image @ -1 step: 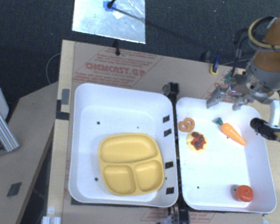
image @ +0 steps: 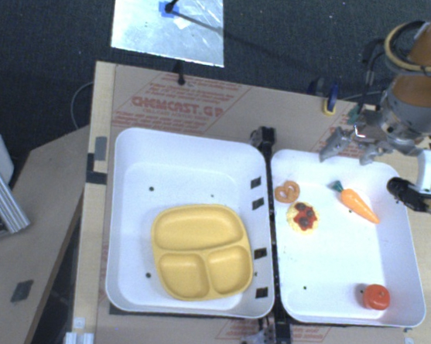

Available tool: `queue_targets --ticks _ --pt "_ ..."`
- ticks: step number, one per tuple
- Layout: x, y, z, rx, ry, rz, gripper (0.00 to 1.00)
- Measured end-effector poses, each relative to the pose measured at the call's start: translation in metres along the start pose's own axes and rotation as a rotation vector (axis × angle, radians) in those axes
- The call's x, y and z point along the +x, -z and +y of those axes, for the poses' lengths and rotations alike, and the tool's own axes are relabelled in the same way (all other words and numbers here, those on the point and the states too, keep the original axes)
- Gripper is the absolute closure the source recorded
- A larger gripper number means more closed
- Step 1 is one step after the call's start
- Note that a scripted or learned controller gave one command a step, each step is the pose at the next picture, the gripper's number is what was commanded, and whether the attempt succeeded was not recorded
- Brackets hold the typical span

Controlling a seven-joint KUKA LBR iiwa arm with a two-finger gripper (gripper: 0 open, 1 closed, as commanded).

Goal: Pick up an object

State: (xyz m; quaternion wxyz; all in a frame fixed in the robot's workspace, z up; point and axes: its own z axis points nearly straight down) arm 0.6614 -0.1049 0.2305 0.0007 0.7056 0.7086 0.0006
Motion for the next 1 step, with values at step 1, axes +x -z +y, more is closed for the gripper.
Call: queue_targets --ticks 1 --pt "0.0102 -0.0491 0.0009 0.003 0.002 0.0 0.0"
